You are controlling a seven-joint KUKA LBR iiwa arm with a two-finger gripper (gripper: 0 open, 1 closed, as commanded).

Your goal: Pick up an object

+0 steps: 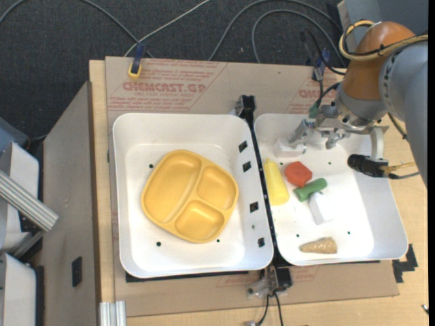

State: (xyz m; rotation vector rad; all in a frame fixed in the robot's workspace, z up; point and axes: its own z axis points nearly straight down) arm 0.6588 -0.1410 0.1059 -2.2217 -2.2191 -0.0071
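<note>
The right bin [378,212] holds a yellow banana-shaped piece [275,182], a red chunk [298,174], a green piece [309,189] with a white block [319,211] just below it, and a tan wedge [319,246] near the front rim. My gripper [315,136] hangs over the far part of this bin, above and slightly right of the red chunk. Its two grey fingers stand apart, open, with nothing between them. The orange-banded wrist [370,60] rises behind it.
In the left bin [129,182] lies a yellow divided plate [190,195]. A black divider with clips [253,168] runs between the bins. A black fitting with a cable [367,164] sits over the right bin's right side. Cables trail across the dark floor behind.
</note>
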